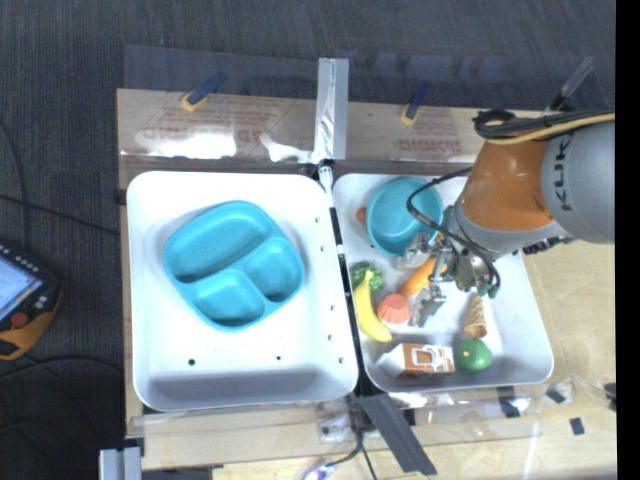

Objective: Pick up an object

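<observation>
the end effector (pixel 432 290) hung low in the right bin (pixel 535 343), over a carrot (pixel 421 273) and a small red-orange fruit (pixel 394 309); whether it was open or closed, i cannot tell. a banana (pixel 369 318), brown carton (pixel 425 359), green lime (pixel 475 357) and blue bowl (pixel 398 218) lay nearby. the left bin (pixel 150 298) held a blue divided plate (pixel 233 262).

arm bent low, gripper (pixel 432 290) down (wrist orange)

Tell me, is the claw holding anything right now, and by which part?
Cannot be told. The claw hangs low in the right bin beside the carrot and the banana, but no hold shows.
</observation>
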Available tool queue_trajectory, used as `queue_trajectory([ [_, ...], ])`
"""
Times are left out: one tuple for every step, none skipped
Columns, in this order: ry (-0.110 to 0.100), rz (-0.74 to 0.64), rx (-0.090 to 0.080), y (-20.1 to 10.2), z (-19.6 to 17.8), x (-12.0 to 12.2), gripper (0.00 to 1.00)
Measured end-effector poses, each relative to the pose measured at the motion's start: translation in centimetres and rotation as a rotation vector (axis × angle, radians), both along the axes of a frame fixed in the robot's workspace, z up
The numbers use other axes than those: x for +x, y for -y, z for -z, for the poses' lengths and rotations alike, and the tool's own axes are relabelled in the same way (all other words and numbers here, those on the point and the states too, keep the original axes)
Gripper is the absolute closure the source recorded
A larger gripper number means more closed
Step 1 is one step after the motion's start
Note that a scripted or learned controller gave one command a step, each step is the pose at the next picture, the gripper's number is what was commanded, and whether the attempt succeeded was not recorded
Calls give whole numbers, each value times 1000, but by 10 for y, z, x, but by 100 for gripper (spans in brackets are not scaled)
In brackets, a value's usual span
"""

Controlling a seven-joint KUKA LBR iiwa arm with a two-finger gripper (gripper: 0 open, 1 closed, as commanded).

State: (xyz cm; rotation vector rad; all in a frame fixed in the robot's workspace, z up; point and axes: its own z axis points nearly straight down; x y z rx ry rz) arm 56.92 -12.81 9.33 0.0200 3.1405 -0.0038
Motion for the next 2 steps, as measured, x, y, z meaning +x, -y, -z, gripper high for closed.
queue_trajectory([
  [2,-3,-2,-2,-8,1,100],
  [1,82,2,-44,-123,3,100],
])
